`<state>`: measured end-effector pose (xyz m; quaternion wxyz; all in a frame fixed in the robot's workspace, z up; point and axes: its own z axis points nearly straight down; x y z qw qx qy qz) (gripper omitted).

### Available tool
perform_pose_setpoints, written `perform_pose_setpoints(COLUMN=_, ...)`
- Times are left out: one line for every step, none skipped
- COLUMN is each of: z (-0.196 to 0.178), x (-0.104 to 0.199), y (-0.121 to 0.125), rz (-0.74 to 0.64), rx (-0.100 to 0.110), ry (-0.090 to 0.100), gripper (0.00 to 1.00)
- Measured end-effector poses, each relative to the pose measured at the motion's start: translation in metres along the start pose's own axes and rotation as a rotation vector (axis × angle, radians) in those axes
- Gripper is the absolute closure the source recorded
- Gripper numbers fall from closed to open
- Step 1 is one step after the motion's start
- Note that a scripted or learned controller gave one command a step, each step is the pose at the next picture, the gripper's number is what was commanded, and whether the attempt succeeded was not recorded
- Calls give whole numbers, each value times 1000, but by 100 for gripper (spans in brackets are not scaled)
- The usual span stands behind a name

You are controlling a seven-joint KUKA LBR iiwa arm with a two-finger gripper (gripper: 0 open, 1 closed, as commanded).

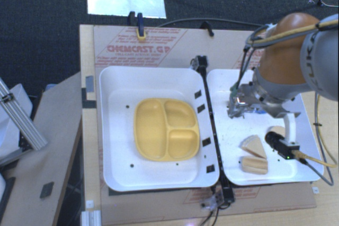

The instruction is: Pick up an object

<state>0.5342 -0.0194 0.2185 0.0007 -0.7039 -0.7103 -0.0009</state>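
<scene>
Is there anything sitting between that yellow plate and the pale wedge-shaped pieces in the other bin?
In the camera view, the two bins' adjoining rims, with black clips, lie between the yellow divided plate and the pale wedges.

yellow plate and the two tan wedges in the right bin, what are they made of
The yellow plate, divided into three compartments, looks like moulded plastic: uniform colour, rounded ridges, a soft matte sheen. The tan wedges could be wood or foam: dull, pale cut faces, no shine. The picture leaves that open.

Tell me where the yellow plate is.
The yellow plate lies in the middle of the left bin, apart from the wooden pieces in the right bin, where the arm is.
</scene>
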Motion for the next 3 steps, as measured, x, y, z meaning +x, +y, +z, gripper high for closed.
perform_pose_setpoints(z=8, x=53, y=-11, rz=-1, rx=0, ry=1, gripper=100)
perform_pose_setpoints(z=0, x=100, y=-35, rz=-1, rx=1, ry=0, gripper=100)
perform_pose_setpoints(z=0, x=97, y=-34, rz=6, rx=0, ry=-1, gripper=0)
